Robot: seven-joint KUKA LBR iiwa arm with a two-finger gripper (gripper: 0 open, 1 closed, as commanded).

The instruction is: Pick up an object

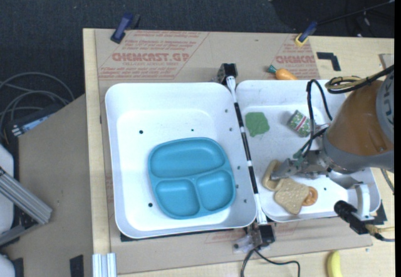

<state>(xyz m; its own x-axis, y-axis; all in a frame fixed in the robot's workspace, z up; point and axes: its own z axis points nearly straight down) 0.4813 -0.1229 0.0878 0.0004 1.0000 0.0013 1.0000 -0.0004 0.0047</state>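
Dark carpet surrounds a pale bench (188,56) lined with printed cardboard, cables trailing at the left. Two white bins sit side by side: the left bin (125,106) carries a blue tray (190,177), the right bin (269,91) holds a green piece (256,123), a small packet (299,121) and toast (292,195) near its front edge. The gripper (289,168) is low, just above the toast and beside a tan piece (271,177); whether it is apart or together I cannot tell. This looks like the reach-down stage, and next comes closing squarely on one item, then a clean lift
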